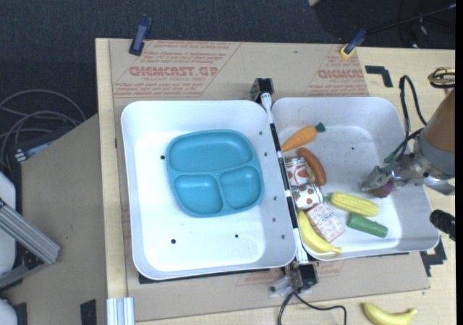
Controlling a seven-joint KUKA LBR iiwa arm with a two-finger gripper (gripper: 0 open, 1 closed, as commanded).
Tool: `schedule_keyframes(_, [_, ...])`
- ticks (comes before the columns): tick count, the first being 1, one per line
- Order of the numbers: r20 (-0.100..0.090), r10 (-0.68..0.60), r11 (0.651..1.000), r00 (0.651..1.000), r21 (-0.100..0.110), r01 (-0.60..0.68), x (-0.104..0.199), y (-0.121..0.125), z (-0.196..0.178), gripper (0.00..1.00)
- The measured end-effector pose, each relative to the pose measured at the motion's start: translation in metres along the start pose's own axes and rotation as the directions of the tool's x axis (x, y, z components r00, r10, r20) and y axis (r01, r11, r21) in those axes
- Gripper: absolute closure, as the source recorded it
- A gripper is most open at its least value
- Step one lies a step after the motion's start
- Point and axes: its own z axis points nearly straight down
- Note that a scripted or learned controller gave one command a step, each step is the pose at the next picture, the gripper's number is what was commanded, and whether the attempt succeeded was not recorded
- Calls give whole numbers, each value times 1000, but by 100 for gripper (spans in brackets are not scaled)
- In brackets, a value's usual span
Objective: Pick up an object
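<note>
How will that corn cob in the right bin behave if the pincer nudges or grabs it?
The corn cob looks rounded and elongated, so a sideways nudge would probably roll it. It lies close against the green vegetable, which may block rolling that way. Its glossy, toy-like surface suggests it is light and stiff, perhaps slippery, so gripping across its narrow width seems safest.

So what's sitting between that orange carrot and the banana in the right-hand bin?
In the camera view, between the carrot and the banana lie a sausage and small printed packets.
</note>
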Motion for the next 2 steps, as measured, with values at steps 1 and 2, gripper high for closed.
schedule_keyframes(1, [0, -2, 1000, 1000, -2, 2, 60, 59, 10, 100])
schedule_keyframes(2, [-1, -2, 1000, 1000, -5, 2, 149, 133, -92, 100])
